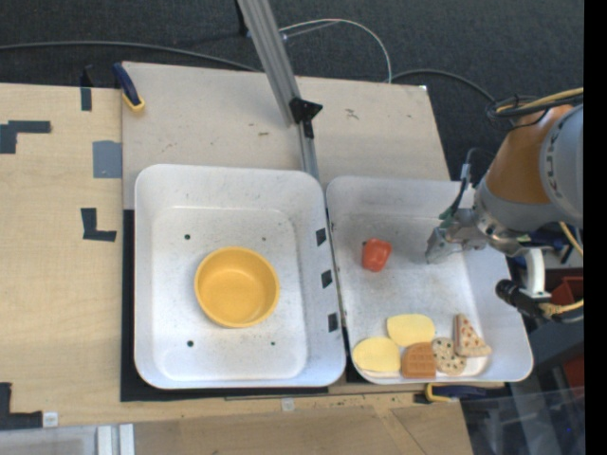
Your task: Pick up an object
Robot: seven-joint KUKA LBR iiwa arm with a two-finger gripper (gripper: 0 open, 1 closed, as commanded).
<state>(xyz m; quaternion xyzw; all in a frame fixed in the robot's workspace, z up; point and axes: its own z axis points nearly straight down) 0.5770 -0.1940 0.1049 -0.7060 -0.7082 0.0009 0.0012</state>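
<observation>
Our gripper (444,243) hangs over the right bin (398,195) near its right wall; we cannot tell its state. We see a small red object (377,254) on the bin floor to its left, apart from it.

- Two bins sit side by side on the worktop (218,112); the left bin (152,254) touches the right bin (398,197) along their shared edge
- A bowl (237,286) rests in the left bin, a little toward its near side
- In the right bin, a small pepper-like object (377,254) lies near the left wall, about midway front to back; the end effector (444,243) is to its right, apart from it
- Along that bin's near wall lies a cluster: two round pieces (377,354) at the left, one (411,329) behind the other; a square piece (418,360) just right of them; a cookie (444,354) next; a wedge (468,337) at the far right
- A pole (275,50) slants across the worktop behind the bins, ending near their junction
</observation>
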